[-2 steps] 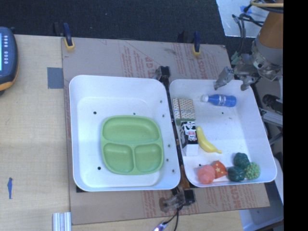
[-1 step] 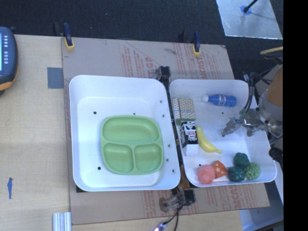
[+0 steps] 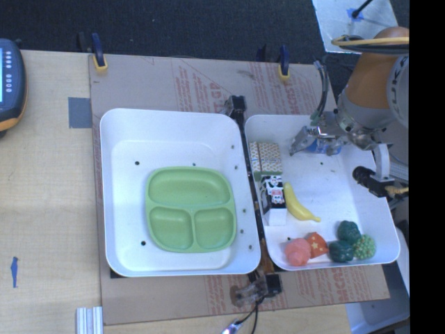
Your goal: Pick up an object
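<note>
My gripper point(image 3: 316, 142) hangs over the back of the right bin point(image 3: 334, 263), its metal fingers pointing down and left, nothing visible between them. Toy items lie in that bin: a yellow banana point(image 3: 299, 204) in the middle, a cow-patterned carton point(image 3: 274, 190) and a patterned box point(image 3: 265, 156) along the left wall, a white block point(image 3: 276, 216), and a pink fruit point(image 3: 297, 252), a red piece with a star point(image 3: 317, 244) and green broccoli point(image 3: 351, 242) along the front. The gripper stands behind and right of the banana, apart from it.
The left bin point(image 3: 118, 186) holds a green divided plate point(image 3: 190, 208). A handheld device point(image 3: 10, 82) lies at the bench's far left. Blue clamps point(image 3: 99, 53) pin the cardboard at the back. The arm's body point(image 3: 375, 89) looms over the right bin's back right corner.
</note>
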Controlling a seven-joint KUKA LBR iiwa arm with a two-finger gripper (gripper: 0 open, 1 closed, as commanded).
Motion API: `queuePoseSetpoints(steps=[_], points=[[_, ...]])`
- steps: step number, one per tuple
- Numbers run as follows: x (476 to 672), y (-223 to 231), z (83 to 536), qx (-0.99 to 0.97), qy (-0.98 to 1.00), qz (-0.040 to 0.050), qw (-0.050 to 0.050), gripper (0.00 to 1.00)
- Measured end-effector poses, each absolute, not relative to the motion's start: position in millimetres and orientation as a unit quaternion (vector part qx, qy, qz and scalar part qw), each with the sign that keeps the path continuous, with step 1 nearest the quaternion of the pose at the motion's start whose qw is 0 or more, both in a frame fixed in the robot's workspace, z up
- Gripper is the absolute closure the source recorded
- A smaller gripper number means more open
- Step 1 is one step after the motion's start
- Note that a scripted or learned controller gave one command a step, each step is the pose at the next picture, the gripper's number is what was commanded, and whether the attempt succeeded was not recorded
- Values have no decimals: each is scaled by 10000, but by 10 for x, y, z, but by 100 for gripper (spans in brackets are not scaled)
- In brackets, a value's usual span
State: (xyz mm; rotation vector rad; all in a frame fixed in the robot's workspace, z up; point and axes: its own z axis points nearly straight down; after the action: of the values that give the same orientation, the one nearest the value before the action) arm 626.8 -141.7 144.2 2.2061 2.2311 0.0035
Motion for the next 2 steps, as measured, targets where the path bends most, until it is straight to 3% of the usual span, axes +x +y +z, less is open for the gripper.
queuePoseSetpoints(steps=[1, 2], points=[[6562, -2001, 1276, 7062, 7080, 0, 16, 0], [6548, -1994, 1384, 7050, 7092, -15, -3, 100]])
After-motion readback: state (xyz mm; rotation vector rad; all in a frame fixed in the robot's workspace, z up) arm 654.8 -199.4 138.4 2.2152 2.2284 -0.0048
